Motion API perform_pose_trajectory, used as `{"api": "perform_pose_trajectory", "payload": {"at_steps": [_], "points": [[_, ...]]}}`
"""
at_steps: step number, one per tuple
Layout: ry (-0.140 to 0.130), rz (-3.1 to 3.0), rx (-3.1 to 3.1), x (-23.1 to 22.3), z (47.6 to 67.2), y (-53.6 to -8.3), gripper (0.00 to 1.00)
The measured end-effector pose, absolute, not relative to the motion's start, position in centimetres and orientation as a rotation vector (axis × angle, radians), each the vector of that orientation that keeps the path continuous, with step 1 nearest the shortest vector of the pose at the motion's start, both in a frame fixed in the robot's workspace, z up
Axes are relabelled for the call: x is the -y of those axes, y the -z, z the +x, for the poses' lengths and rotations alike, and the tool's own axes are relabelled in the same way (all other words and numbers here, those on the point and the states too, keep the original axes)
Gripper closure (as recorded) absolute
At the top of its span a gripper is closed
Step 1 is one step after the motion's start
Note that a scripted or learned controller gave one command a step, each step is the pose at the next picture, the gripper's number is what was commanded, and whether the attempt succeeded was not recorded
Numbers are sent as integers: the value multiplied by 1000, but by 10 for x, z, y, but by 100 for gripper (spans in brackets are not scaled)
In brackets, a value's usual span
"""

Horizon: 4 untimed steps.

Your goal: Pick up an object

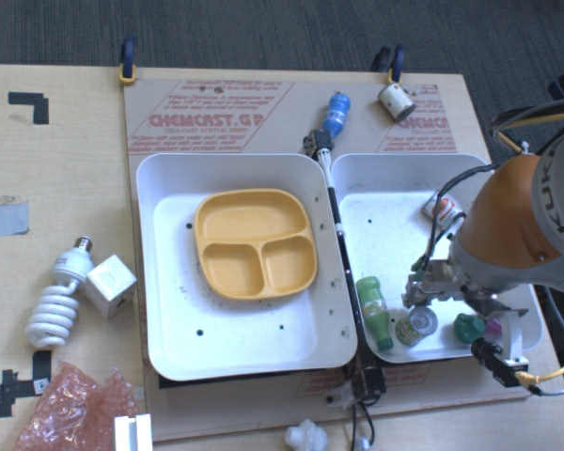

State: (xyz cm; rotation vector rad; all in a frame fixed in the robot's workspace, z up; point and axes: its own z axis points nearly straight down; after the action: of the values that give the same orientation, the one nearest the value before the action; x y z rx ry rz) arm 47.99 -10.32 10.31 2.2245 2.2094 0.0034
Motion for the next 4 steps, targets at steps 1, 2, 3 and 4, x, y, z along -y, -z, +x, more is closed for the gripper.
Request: {"api": "perform_pose_trajectory", "payload": {"at_steps": [1,2,3,4], "points": [[1,2217,-2223,107,659,-195,100],[1,2217,-2222,218,636,-207,100],[1,2224,-2219,156,512,-130,100],[1,2223,-2219,157,512,-130,0]]}}
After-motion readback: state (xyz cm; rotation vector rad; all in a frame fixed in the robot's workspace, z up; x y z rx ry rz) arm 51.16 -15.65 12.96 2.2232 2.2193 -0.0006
